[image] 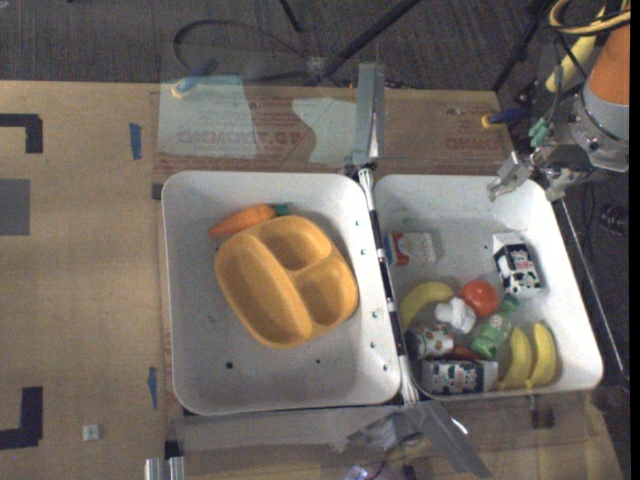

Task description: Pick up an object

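Gripper [515,176] hangs over right bin's [575,298] far rim. Milk carton [517,266] just below fingers, bananas [532,355] further down, bottle [493,331] beside them. Divided plate [286,279] w/ carrot [240,219] behind it, well left, in left bin [190,308].

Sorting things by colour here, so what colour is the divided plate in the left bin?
Yellow-orange, plain, the divided plate; the camera view shows it clearly.

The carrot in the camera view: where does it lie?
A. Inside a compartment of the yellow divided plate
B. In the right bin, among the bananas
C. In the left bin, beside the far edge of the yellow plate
C: the carrot lies in the left bin, along the far edge of the yellow divided plate.
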`<state>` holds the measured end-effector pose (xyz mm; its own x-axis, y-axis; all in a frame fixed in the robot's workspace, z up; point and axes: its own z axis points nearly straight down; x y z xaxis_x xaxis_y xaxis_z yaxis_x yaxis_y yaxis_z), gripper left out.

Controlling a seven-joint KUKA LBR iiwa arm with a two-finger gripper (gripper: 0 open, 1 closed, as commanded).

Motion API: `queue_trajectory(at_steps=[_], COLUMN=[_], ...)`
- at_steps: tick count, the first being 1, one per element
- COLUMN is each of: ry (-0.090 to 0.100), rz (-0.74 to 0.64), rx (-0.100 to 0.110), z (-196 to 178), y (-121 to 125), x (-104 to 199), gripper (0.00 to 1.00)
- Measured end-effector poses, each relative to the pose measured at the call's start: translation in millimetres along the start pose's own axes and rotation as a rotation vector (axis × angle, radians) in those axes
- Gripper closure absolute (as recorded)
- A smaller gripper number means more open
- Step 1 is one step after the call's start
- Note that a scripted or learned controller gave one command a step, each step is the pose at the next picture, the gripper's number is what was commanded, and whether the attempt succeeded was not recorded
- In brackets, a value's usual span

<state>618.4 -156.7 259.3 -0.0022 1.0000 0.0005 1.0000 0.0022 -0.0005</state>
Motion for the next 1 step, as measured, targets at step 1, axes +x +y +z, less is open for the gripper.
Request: queue_trajectory(at_steps=[1], ry=[-0.014], rz=[-0.180], rx=[-0.032], z=[144.1], y=[-43.8], x=[-35.9], gripper=[0.00])
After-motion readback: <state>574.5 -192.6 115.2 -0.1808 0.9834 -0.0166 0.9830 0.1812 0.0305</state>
